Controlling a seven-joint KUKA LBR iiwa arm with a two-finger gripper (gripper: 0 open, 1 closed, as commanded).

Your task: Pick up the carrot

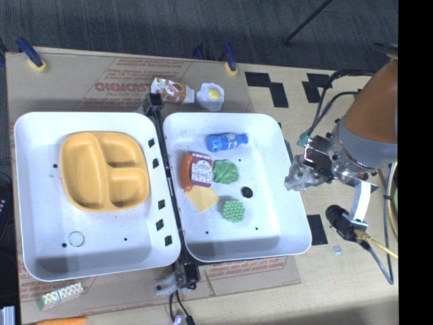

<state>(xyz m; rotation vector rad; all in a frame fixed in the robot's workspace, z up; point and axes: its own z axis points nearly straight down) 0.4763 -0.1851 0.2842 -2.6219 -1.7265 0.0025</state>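
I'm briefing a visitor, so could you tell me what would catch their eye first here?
The yellow divided tray fills the left bin. A cluster of toy foods lies in the right bin, the blue bottle uppermost. The arm's pincer hovers just outside that bin's right rim.

Two shallow white plastic bins: the left bin [40, 249] and the right bin [284, 208]. One yellow three-compartment tray [105, 169] at 9 o'clock. One blue bottle [226, 141], one red-labelled packet [199, 169], one yellow cheese wedge [202, 199], two green leafy toys [226, 172] [233, 210].
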